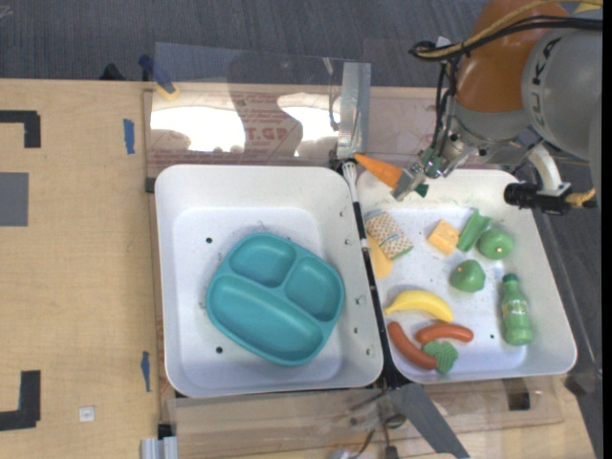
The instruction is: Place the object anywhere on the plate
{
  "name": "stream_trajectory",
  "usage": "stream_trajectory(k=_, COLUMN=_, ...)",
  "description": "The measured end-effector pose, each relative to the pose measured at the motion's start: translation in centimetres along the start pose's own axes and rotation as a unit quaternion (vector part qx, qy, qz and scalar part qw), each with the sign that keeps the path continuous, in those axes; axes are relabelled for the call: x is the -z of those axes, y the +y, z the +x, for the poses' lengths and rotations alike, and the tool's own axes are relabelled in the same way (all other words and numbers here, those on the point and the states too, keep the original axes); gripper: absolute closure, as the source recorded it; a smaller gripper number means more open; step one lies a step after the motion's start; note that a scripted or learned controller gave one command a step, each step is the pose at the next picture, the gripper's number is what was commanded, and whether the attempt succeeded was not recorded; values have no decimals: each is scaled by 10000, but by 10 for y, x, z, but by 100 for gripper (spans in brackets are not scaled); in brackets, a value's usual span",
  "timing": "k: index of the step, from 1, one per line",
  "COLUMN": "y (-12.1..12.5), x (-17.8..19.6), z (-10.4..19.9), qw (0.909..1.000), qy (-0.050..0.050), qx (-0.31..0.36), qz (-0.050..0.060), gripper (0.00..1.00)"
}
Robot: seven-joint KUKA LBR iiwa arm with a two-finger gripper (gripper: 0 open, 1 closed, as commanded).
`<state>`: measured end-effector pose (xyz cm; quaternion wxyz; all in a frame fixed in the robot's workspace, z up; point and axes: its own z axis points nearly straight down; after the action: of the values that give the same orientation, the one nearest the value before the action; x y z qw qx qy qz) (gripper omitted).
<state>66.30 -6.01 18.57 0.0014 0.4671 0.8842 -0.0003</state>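
Pincer [413, 184] over right bin [550, 285]; one teal plate [275, 297], left.

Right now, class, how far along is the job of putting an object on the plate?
Nothing looks done: the teal plate in the left bin carries no object. In hand: the gripper sits at the right bin's back edge, beside the carrot; a firm grasp isn't visible. Left: lifting an object, carrying it across and setting it on the plate.

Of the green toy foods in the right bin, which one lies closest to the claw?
The long green vegetable piece, lying slanted beside the yellow cheese wedge. The two round green fruits, green bottle and broccoli lie farther from the claw.
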Motion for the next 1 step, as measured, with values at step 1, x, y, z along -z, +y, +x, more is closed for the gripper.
stream_trajectory(k=1, y=-7, x=155, z=80, qw=9976, qy=-37, qx=691, qz=-71, gripper=100)
